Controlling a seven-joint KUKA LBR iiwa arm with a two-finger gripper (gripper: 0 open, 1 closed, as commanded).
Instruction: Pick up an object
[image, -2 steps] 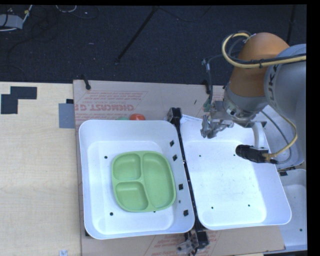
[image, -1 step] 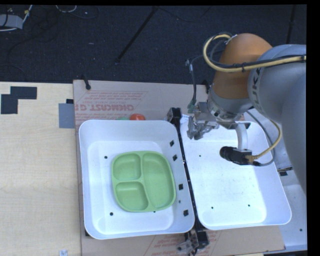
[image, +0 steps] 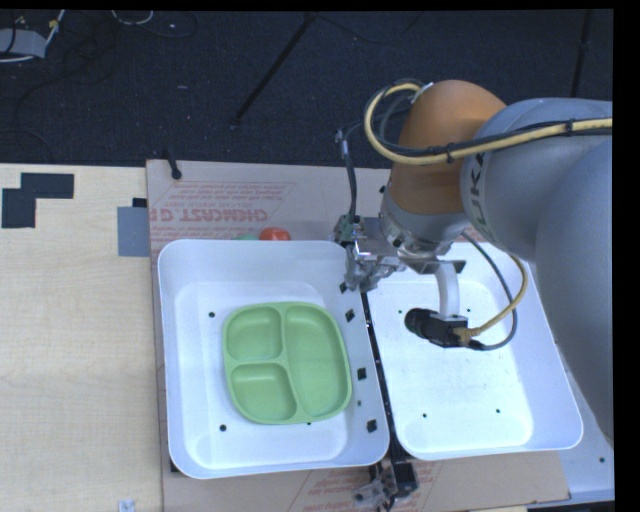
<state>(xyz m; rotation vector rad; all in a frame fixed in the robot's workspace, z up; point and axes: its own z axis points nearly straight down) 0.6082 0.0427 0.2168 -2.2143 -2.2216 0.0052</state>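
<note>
Camera view: fixed above the bench, looking down at a slant on two white bins set side by side on a cardboard sheet.
Arm (image: 540, 190): a thick grey body enters from the right and ends in a rounded orange band near the top centre; from there the wrist points down toward the seam between the bins.
Cables: a yellow hose loops around the orange band, and a thinner yellow and black lead drops in a curve over the right bin.
Gripper (image: 362, 270): a small metal assembly below the wrist, sitting over the dividing rims at the back of the bins; whether it is wide or narrow cannot be told from this angle, and nothing is seen between its tips.
Green plate (image: 287, 362): a pale green plate with three compartments, lying flat in the middle of the left bin, well apart from the gripper.
Left bin (image: 190, 270): shallow, white, holding the plate.
Right bin (image: 520, 420): shallow, white; a dark connector (image: 435, 327) hangs over its back part on the lead.
Red object (image: 274, 236): small and rounded, behind the back rim of the left bin, on the cardboard.
</note>
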